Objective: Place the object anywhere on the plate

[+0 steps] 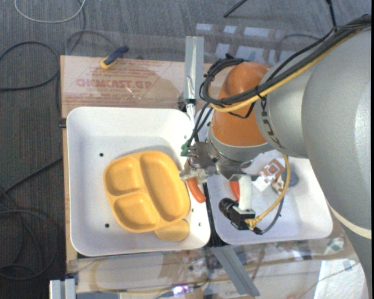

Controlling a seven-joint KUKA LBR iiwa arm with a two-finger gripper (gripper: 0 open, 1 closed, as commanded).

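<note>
Tool point(196, 178) gripping orange-red object point(197, 192), at yellow plate point(146, 190) right edge, left bin point(87, 136).

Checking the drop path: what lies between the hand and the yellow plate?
In the camera view, an orange-red object sits under the hand, at the plate's right rim; nothing else lies between.

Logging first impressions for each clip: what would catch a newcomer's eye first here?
The yellow divided plate lying in the left bin stands out most. Next, the big grey arm with its orange band looms over the divide between the bins, with a small orange-red object at the plate's right edge.
</note>
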